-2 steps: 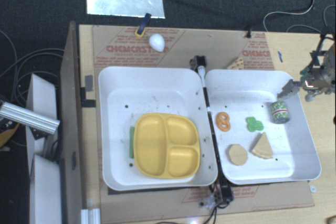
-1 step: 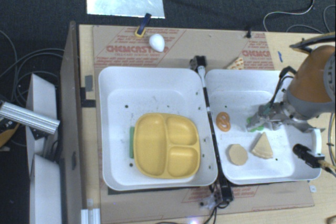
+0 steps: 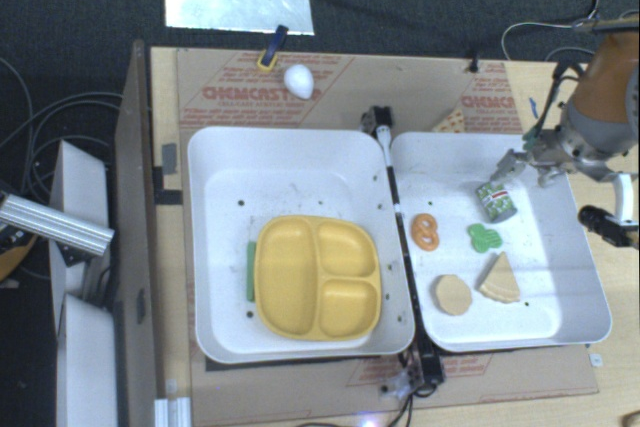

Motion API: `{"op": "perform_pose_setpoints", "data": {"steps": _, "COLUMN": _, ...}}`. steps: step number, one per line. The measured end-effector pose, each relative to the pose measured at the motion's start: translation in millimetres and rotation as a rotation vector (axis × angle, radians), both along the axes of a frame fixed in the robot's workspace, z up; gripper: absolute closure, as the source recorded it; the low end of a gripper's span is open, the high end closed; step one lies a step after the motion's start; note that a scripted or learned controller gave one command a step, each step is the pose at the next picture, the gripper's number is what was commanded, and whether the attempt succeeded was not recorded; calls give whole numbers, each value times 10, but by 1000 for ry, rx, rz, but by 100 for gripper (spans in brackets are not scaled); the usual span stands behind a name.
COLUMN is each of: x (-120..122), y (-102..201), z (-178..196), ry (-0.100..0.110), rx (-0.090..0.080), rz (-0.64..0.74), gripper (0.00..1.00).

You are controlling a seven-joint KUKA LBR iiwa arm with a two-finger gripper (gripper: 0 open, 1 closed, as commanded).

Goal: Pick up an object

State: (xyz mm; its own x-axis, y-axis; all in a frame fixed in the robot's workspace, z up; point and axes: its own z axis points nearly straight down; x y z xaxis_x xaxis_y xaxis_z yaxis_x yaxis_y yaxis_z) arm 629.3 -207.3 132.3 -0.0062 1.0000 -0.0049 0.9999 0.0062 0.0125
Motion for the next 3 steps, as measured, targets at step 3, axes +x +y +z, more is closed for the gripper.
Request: {"op": "perform_pose_setpoints", "data": {"steps": 3, "x": -538, "y": 800, "z": -484, "ry": 14, "rx": 6, "rz": 1, "gripper": 0}}
